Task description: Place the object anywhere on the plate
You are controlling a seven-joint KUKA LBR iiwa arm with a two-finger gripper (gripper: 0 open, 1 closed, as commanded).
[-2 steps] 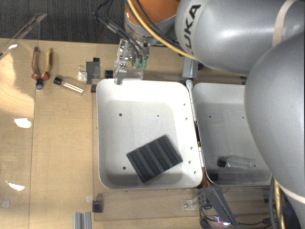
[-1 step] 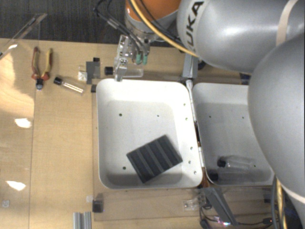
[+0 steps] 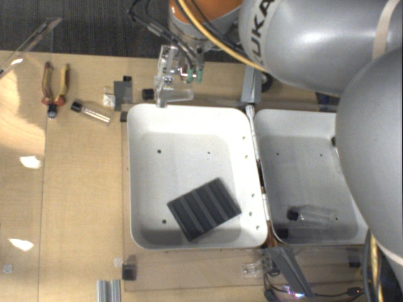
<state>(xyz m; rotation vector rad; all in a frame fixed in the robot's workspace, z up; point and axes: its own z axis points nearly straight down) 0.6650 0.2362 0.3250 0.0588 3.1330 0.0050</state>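
Well below gripper (image 3: pixel 174 90): ridged plate (image 3: pixel 203 209) (left bin (image 3: pixel 141 168)).

Plate (image 3: pixel 204 209) — dark grey, ribbed, rectangular slab — lies flat in left bin (image 3: pixel 146 168), near front wall, turned at a slant to bin's sides. Object (image 3: pixel 312 216) — clear tube with black cap at its left end — lies on its side in right bin (image 3: pixel 296 143), near front wall.

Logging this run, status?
Gripper above left bin's far rim, nothing held. Black ribbed plate inside it. Clear vial in right bin.
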